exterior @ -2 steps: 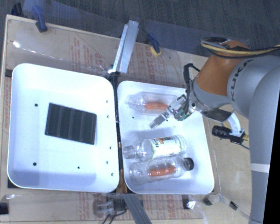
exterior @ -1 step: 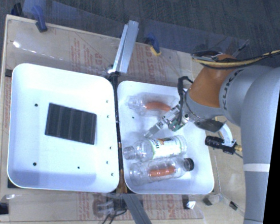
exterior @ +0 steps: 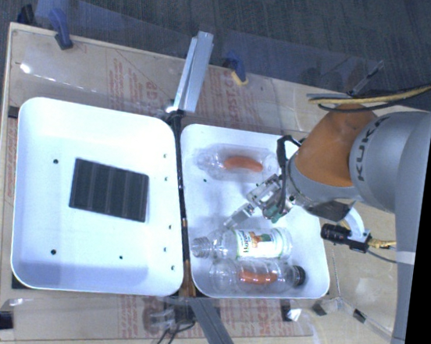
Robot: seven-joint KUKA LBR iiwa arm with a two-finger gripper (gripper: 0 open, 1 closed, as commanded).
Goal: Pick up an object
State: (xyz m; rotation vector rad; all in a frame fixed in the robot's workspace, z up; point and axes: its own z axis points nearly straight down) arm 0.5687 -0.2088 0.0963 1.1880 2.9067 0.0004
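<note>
White left bin (exterior: 41, 184) carries a dark ribbed panel (exterior: 110, 190). Beside it, the right bin (exterior: 204, 138) holds a clear bottle with an orange label (exterior: 232, 162), a green-labelled bottle (exterior: 249, 244) and another bottle (exterior: 253, 274). Above the middle bottle hangs the gripper (exterior: 263, 201); its grip state cannot be told.

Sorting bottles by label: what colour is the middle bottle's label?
White with green print, on the middle bottle; camera view.

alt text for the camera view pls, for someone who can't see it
The grey arm's hand reaches into the right white bin, poised above clear plastic bottles: one with a green-and-white label, one with orange contents near the front wall, and one at the back. The left white bin holds a dark rectangular panel.
</note>
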